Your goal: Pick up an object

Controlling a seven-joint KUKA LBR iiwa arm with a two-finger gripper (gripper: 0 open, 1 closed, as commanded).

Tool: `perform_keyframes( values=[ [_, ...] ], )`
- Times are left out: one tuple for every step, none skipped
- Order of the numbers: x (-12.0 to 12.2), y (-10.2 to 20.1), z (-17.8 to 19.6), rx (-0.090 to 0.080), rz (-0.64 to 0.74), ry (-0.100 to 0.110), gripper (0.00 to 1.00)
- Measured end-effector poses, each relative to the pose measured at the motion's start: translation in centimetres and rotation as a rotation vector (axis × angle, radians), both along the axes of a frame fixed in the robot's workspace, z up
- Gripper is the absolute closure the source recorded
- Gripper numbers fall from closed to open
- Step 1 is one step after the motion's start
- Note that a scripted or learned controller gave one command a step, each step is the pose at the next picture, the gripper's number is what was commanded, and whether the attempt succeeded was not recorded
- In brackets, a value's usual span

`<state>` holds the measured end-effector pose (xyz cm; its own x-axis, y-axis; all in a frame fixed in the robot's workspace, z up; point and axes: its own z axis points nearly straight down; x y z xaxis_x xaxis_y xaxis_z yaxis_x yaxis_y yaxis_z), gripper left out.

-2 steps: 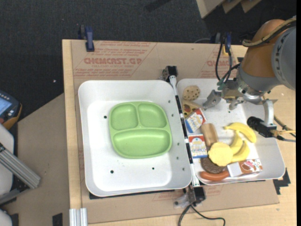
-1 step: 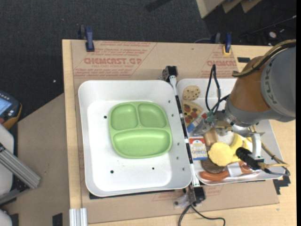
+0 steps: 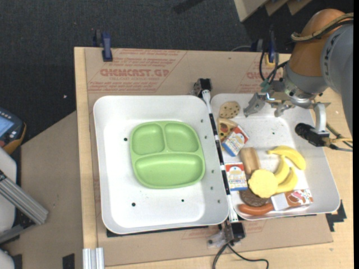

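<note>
**Currently: end effector empty over right bin**

End effector (image 3: 267,104) fingers spread apart, nothing between them, above the right bin's (image 3: 322,170) far edge. Bananas (image 3: 289,162), cookie (image 3: 228,110) and food packets lie below. Green plate (image 3: 166,153) in left bin (image 3: 112,167).

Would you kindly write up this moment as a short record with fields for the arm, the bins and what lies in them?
arm: grey with an orange band, reaching in from the right
gripper: open, above the right bin's far edge, holding nothing
left bin: holds a green divided plate
right bin: holds bananas, a cookie, a yellow disc, a sausage and small food packets
task state: nothing picked up yet
</note>
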<state>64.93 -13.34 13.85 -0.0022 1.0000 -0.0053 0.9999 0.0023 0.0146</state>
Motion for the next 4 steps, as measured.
perform_keyframes(
  values=[
    [1.7, 4.2, -5.4, 0.003, 0.002, 0.019, 0.00],
    [-4.0, 3.4, -4.8, 0.005, -0.006, 0.003, 0.00],
    [1.8, 1.0, -5.3, 0.005, 0.002, 0.018, 0.00],
    [-8.4, -4.5, -5.4, 0.004, -0.011, 0.021, 0.00]
  ],
)
